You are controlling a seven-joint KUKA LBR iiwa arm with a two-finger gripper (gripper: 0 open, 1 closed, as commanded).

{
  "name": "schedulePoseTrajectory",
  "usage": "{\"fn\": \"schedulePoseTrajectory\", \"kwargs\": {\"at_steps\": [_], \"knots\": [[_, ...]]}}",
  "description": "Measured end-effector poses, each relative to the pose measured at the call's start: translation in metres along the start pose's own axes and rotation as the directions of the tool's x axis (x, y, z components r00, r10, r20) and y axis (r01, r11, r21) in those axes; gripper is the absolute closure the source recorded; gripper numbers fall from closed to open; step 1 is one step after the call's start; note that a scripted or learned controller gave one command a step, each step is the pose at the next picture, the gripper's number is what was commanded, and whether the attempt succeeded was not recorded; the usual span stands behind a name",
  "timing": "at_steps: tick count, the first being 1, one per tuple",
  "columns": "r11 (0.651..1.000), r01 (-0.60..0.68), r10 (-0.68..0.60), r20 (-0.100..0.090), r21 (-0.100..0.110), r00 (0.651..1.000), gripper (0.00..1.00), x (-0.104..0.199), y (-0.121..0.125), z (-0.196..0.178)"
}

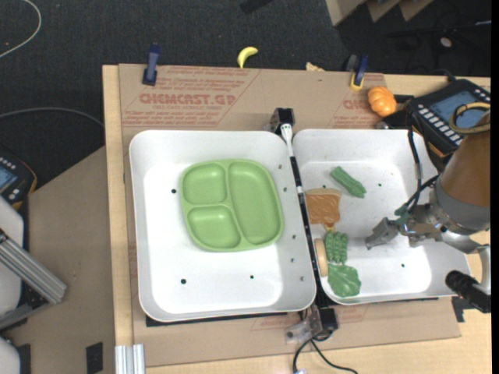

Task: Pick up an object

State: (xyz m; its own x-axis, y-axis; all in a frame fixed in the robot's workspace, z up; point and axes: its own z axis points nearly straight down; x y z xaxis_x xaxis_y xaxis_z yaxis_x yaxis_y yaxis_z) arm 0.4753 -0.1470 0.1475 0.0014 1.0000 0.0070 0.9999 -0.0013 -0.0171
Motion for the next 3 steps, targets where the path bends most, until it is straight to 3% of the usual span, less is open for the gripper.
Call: {"fn": "schedulePoseTrajectory", "kwargs": {"at_steps": [1, 2, 3], "knots": [[1.0, 0.002, -0.002, 0.005, -0.018, 1.0, 0.0, 0.039, 0.006, 0.064], [1.0, 0.0, 0.0, 0.007, -0.027, 1.0, 1.0, 0.038, 0.008, 0.049], [0.999, 0.009, -0.009, 0.006, -0.036, 1.0, 1.0, 0.091, 0.005, -0.112]]}}
